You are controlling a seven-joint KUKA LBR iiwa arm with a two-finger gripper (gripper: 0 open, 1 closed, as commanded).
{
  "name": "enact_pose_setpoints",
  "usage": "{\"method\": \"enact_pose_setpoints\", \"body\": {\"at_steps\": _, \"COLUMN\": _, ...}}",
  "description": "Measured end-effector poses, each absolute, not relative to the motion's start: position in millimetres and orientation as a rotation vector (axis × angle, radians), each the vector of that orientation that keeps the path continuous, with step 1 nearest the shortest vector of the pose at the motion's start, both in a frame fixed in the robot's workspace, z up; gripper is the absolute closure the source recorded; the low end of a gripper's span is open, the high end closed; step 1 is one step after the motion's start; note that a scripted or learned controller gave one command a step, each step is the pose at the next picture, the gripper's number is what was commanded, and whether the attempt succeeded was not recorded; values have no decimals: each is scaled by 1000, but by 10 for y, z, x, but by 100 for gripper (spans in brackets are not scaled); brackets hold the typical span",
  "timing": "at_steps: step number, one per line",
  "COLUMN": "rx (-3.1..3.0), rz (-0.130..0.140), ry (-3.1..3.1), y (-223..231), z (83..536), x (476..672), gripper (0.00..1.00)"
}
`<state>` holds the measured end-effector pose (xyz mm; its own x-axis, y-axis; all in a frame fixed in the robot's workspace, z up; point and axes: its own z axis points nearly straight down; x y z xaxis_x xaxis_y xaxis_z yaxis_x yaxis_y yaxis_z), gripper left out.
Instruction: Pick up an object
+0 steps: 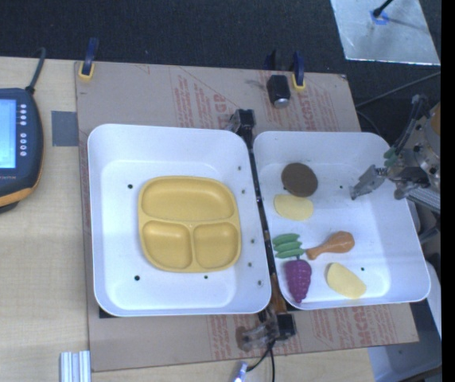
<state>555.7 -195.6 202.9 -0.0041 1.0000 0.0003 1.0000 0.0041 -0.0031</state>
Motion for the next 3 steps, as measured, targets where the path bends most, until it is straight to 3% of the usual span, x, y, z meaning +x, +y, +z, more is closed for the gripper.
{"method": "enact_pose_setpoints", "body": {"at_steps": 1, "rx": -2213, "rz": 4, "ry": -2225, "y": -1531, "z": 931, "x": 4980, "gripper": 0}}
{"method": "enact_pose_setpoints", "body": {"at_steps": 2, "rx": -2210, "rz": 6, "ry": -2228, "y": -1542, "z": 1034, "x": 4984, "gripper": 100}}
{"method": "enact_pose_setpoints", "body": {"at_steps": 3, "rx": -2215, "rz": 1, "ry": -2224, "y": -496, "z": 1920, "x": 5516, "gripper": 100}}
